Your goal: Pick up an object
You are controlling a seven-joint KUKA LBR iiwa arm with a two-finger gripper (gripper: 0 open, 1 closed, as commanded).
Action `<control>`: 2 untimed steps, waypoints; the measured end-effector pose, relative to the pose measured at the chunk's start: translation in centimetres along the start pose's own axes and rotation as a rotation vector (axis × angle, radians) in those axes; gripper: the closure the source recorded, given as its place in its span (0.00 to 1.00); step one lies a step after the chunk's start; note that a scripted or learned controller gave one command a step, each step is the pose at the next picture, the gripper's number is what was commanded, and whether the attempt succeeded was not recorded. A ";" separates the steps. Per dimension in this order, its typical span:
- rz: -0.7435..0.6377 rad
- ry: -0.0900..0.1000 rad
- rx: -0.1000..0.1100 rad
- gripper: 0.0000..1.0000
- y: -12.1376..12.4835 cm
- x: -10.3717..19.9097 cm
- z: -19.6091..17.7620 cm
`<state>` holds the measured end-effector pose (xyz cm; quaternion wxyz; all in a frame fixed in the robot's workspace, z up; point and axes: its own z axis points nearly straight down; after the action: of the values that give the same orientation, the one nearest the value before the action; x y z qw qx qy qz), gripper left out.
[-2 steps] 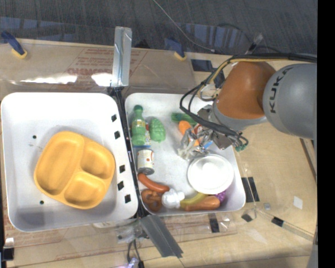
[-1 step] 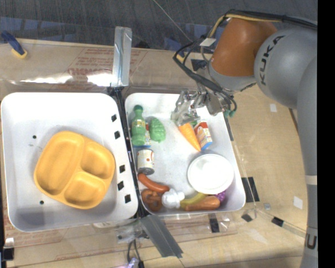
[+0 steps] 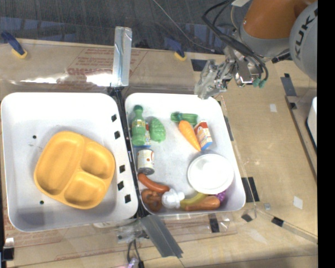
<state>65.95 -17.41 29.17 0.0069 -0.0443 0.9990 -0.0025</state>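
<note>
While the metal two-finger gripper [image 3: 207, 89] hangs over the right white plastic bin's [image 3: 230, 149] upper right rim, grip state unreadable, a smooth tapered orange carrot [image 3: 188, 134] lies inside, near a round white lid [image 3: 210, 172].

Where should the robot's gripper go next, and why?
Probably down and toward the carrot. The gripper hangs over the top right corner of the right bin, holding nothing, and the carrot lies close below it in that bin, with some bare floor around it.

Right bin [image 3: 226, 128] crowded; bare floor mid-bin.
</note>
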 end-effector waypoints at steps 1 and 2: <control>-0.059 0.013 -0.008 1.00 8.8 2.3 4.4; 0.619 0.012 0.000 1.00 5.7 2.1 0.4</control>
<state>63.39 -11.97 28.72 0.0015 0.2620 0.9651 -0.0005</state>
